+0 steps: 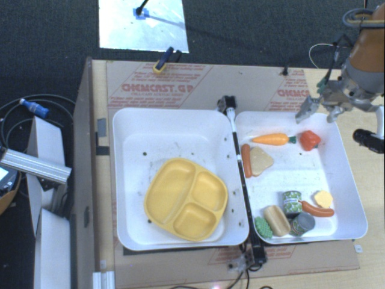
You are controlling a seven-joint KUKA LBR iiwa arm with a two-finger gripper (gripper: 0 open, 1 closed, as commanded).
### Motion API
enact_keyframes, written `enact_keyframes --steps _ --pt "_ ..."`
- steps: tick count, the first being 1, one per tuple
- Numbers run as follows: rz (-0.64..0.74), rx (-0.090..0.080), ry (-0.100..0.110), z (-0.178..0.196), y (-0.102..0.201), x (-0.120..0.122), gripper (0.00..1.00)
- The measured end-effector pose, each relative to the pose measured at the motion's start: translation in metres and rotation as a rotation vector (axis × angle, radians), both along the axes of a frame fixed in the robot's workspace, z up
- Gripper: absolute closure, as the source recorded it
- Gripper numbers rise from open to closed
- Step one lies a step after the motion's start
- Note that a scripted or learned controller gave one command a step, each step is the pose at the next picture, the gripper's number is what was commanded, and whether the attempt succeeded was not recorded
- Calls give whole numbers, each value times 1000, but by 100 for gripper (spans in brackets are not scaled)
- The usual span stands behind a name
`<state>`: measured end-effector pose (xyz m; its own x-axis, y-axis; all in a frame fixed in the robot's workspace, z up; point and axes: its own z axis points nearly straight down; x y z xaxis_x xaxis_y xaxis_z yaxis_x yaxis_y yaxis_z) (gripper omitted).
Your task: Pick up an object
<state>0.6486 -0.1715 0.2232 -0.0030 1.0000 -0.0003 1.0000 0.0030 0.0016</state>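
Observation:
My gripper (317, 114) hangs open over the far edge of the right bin (343, 179), its two fingers spread with nothing between them. Just below it a red tomato-like piece (310, 139) lies beside an orange carrot (272, 139). A tan bread-shaped piece (260, 161) and a reddish sausage (246, 160) rest near the bin's left wall. At the near end I see a green can (292, 201), a yellow piece (323, 198), a hot dog (317, 209), a grey can (303, 224) and a bun (277, 220).
The left bin (129, 161) holds a yellow divided plate (186, 198). A black clamp (228, 105) sits where the two bins meet at the far side. Both bins rest on a cardboard sheet (180, 83); cables and metal parts lie off the bench at left.

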Motion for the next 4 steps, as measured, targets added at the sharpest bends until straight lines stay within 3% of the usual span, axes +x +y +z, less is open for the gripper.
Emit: enact_keyframes --steps 1,2,3,4 --pt "-1 -2 -4 -123 -36 16 0" --pt "2 -3 -7 -111 -35 17 100" --pt "2 0 -6 -5 48 22 100" --pt "2 1 -1 -6 101 -27 100"
